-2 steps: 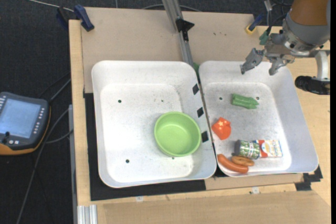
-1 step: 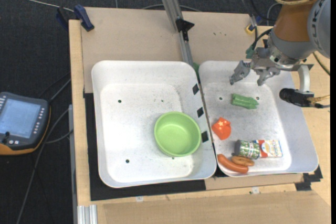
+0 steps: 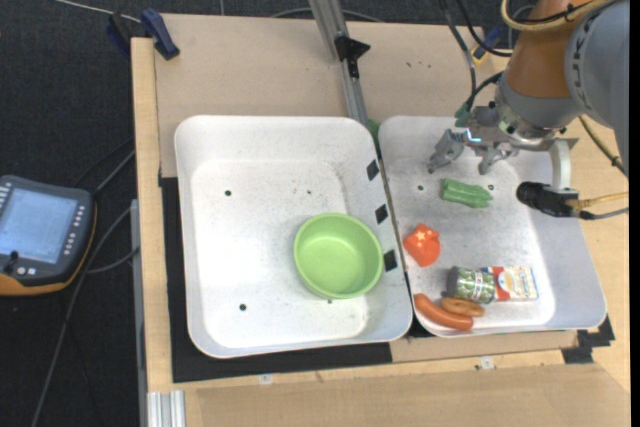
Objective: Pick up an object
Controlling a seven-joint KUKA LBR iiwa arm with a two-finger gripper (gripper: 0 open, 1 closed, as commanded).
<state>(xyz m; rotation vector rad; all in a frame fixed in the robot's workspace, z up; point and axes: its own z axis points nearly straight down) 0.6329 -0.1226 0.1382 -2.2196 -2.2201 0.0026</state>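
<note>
While the grey arm (image 3: 590, 45) with its orange band reaches in from three o'clock, the gripper (image 3: 466, 155) is seen over the far part of the right bin (image 3: 570, 265), its two fingers spread apart with nothing between them. A green packet (image 3: 466, 194) lies just beside the fingertips, toward six o'clock of them, apart from the claw as far as can be told.

Four things are found in the right bin. From the green packet, a small red-orange piece (image 3: 423, 245) shaped like a pepper is placed toward seven o'clock, close to the bin's left wall. Toward six o'clock of the packet, a small can (image 3: 471, 284) lies on its side, touching a red and white carton (image 3: 514, 283) at its three o'clock side. Printing is visible on both, but no brand or word can be read at this size. A sausage (image 3: 443, 312) in orange and red is laid at the near edge, just beside the can at its seven o'clock.

In the left bin (image 3: 215, 175), a light green bowl (image 3: 338, 255) is set upright near the bin's right wall, toward five o'clock of the bin's middle. A handheld controller (image 3: 42, 233) with a lit screen is seen off the bench at nine o'clock; its screen text is too small to read.
</note>
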